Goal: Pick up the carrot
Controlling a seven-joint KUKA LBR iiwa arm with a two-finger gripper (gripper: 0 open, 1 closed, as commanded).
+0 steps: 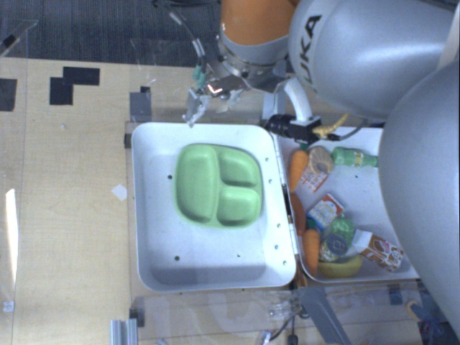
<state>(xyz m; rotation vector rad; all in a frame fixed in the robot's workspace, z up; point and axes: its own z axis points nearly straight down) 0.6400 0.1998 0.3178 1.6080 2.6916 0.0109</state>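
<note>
Gripper point(194, 112) hangs at the left bin's point(151, 214) far rim, holding nothing.

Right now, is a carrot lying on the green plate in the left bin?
No, the green plate has nothing on it; the two carrots lie in the right bin.

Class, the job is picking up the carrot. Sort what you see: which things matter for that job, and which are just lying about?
For the job:
- upper carrot, right bin
- lower carrot, right bin
- gripper, above the left bin's far edge

Lying about:
- green divided plate, left bin
- banana
- green bottle
- snack packets
</note>
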